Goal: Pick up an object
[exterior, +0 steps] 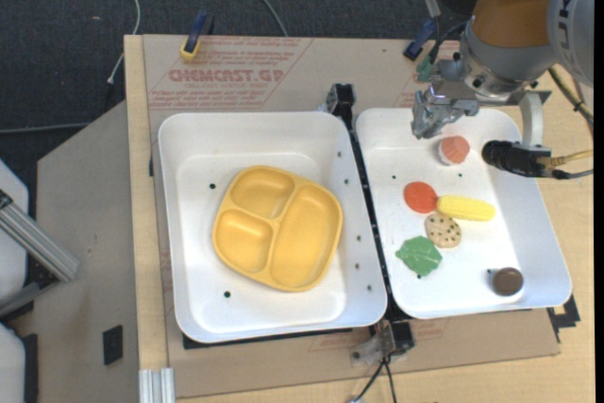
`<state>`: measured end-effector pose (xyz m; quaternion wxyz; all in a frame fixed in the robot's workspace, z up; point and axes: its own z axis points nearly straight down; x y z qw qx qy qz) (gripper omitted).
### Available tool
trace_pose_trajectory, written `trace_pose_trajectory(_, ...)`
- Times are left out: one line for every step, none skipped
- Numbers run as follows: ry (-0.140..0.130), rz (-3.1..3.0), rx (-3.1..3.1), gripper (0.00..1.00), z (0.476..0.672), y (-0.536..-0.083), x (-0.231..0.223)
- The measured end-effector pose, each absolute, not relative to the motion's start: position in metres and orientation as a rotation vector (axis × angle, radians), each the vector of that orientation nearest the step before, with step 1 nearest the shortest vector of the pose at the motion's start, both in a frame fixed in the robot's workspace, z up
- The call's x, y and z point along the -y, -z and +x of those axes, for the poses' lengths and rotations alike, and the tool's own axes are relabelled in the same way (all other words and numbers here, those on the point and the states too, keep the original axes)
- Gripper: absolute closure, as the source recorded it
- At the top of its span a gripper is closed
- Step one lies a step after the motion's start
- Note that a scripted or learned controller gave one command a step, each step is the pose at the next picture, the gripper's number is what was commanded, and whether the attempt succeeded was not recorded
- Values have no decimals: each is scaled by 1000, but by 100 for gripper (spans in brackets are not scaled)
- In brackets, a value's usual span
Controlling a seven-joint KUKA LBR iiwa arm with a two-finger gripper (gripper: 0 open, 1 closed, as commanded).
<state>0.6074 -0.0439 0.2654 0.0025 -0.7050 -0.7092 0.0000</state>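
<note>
The right bin holds several small toy foods: a pink round piece, an orange-red disc, a yellow banana-like piece, a speckled cookie, a green leaf and a brown ball. My gripper hangs over the bin's far left part, just left of and above the pink piece. Nothing shows between its fingers.
The left bin holds a yellow divided plate. Black clamps sit between the bins at the back. A black cylinder juts over the right bin's far right side. A blue clip lies on the cardboard.
</note>
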Motion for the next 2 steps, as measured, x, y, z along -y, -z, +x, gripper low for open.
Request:
trace_pose_trajectory(0,-2212,2225,100,589,-266,-7)
trace_pose_trajectory(-1,-2212,2225,100,580,-262,-55)
